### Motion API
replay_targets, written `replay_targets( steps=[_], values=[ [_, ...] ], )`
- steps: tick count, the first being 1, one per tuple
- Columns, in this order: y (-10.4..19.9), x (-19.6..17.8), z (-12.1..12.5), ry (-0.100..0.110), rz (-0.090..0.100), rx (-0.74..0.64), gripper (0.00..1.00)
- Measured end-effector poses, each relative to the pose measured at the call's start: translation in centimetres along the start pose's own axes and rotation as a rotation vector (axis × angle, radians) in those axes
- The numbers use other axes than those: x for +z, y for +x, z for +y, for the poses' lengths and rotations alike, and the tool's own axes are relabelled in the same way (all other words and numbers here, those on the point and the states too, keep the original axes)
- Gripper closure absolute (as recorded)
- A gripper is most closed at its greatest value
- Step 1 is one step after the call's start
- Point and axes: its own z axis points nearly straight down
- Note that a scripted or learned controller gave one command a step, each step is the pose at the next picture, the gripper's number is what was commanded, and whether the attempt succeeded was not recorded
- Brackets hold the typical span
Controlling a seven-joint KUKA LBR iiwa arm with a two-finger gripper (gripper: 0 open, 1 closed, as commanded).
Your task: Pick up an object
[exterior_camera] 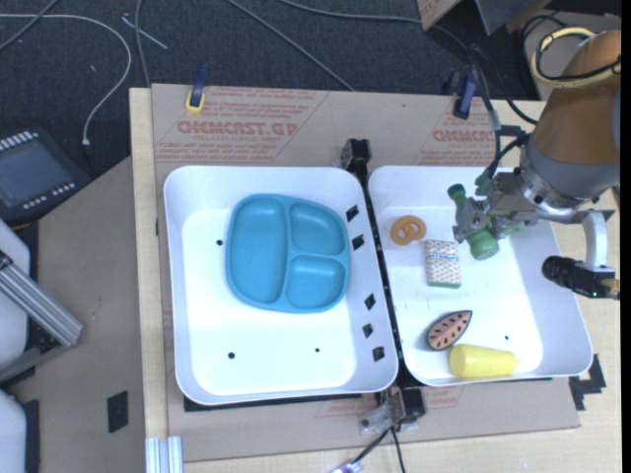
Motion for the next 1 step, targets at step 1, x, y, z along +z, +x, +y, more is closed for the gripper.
replay_targets(
  steps=[1],
  values=[
    [4.42,-0.26,-0.21,0.000,0.001,-0.001,1.00]
  ],
)
